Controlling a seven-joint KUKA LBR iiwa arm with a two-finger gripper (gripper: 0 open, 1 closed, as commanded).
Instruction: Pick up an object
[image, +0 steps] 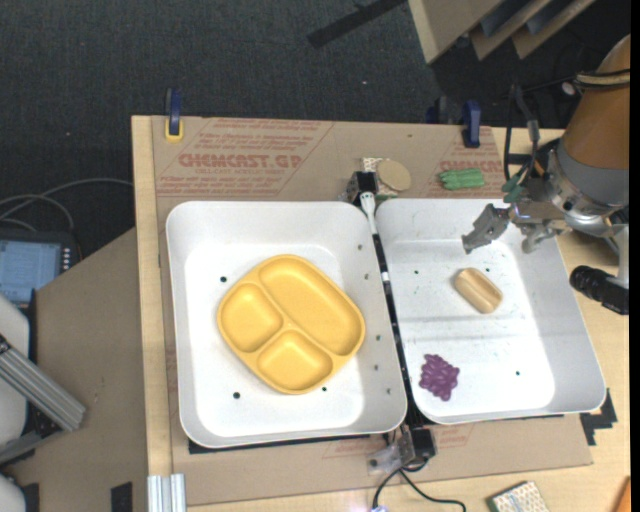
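A yellow tray sits in the left bin. In the right bin lie purple grapes and a tan bun. The bun looks light and soft; grab its middle. The gripper hangs above it, holding nothing.

Before me: counter of brown board printed with red lettering, 2 blue clamps on its far edge. Green item lies on board beyond my right bin, tan disc just left of it. Dark carpet beyond counter.
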